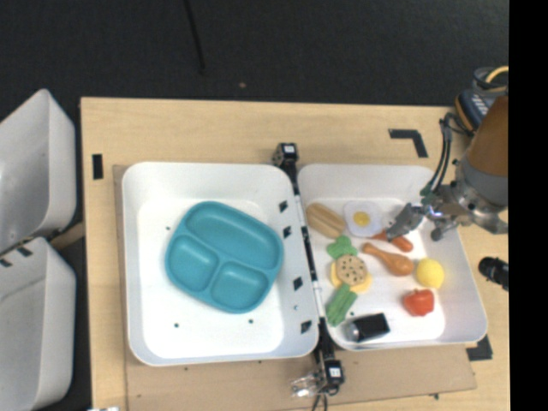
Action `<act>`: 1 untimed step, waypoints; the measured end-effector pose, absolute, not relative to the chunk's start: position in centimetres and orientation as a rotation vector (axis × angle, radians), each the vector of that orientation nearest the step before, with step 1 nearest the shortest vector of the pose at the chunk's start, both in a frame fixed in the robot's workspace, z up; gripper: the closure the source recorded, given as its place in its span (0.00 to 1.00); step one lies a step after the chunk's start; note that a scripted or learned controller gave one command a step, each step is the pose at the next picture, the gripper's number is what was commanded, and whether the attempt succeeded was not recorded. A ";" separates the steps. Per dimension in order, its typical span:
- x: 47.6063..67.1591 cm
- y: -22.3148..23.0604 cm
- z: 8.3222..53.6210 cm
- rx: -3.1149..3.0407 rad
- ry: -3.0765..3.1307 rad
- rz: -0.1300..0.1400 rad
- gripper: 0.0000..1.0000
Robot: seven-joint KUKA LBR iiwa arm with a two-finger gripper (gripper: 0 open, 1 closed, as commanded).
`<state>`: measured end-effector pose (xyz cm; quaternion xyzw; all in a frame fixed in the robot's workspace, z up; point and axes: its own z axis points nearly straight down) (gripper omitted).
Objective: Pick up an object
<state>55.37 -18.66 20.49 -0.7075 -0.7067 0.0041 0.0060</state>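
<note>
Camera view has the gripper [409, 222] low over the right bin [467, 315], fingers spread a bit with nothing between them. It sits right above the small orange piece [401, 244], next to the fried egg [362, 220], so that's probably the target. The drumstick [387, 258], lemon [430, 273] and tomato [419, 302] are crowded close, which makes a clean grab tricky. The teal plate [224, 256] sits alone in the left bin [145, 315].

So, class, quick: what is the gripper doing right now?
Gripper: low over the right bin; open or shut cannot be told.
</note>
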 end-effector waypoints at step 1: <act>55.6 -18.6 21.1 -2.217 -2.221 0.005 0.00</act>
